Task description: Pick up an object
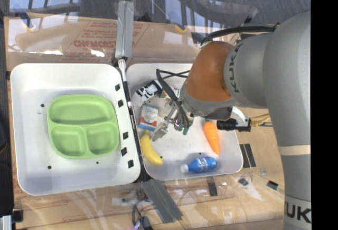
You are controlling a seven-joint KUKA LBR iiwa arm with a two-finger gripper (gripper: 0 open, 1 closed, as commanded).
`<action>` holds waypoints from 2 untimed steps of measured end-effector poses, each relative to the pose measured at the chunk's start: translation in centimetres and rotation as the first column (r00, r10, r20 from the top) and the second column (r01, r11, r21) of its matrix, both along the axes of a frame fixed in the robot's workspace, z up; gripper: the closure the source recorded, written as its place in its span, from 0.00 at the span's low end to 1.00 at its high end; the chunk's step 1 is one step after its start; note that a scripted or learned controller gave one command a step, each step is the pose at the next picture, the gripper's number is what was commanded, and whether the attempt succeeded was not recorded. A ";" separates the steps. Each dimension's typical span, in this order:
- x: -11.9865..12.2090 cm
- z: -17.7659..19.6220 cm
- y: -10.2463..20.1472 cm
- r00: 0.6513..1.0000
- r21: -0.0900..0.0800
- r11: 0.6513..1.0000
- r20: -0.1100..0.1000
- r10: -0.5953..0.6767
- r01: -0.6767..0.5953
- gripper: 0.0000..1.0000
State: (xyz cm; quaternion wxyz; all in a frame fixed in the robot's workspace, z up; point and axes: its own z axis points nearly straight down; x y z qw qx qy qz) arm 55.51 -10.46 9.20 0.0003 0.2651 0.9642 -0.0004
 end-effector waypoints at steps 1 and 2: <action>0.1 1.1 0.1 1.000 0.000 1.000 0.001 0.008 -0.008 1.00; 6.0 14.8 5.7 0.997 0.001 0.997 0.013 -0.074 0.074 1.00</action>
